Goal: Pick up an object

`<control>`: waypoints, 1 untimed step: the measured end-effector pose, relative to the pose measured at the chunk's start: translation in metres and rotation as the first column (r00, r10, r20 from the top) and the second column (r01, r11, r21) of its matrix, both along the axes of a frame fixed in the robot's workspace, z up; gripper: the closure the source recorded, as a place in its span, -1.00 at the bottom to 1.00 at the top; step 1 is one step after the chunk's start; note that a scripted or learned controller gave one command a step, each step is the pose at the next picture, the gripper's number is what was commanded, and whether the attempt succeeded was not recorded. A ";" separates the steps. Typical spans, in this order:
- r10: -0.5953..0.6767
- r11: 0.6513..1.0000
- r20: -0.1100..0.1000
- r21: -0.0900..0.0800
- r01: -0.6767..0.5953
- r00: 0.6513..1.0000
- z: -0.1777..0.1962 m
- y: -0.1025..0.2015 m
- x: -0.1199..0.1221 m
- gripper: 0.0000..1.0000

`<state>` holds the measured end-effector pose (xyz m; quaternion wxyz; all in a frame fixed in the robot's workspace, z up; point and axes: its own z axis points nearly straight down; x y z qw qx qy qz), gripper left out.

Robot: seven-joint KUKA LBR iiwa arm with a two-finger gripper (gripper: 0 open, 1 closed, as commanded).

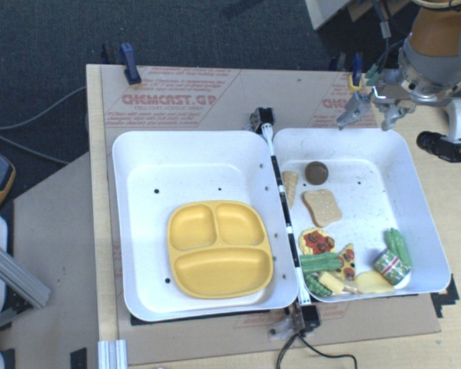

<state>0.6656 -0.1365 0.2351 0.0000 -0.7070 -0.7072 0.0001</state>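
My gripper (367, 117) hangs above the far rim of the right bin (415, 175), open, with nothing between its fingers. Below it in that bin lie a round brown cookie (316, 173), a slice of bread (323, 207) and a pale wedge (290, 184) against the left wall. Toward the front sit a pizza slice (317, 242), green beans (320, 263), a small can (390, 267), a green pepper (398, 244) and a yellow piece (373, 283). The gripper is well apart from all of them.
The left bin (138, 175) holds a yellow divided plate (218, 248). A black clip (263, 118) sits where the bins meet at the back. A blue clamp (128, 61) grips the cardboard board's far left edge.
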 end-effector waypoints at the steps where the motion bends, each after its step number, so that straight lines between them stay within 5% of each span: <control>1: 0.006 1.000 -0.009 0.005 -0.006 1.000 -0.054 0.068 -0.044 -1.00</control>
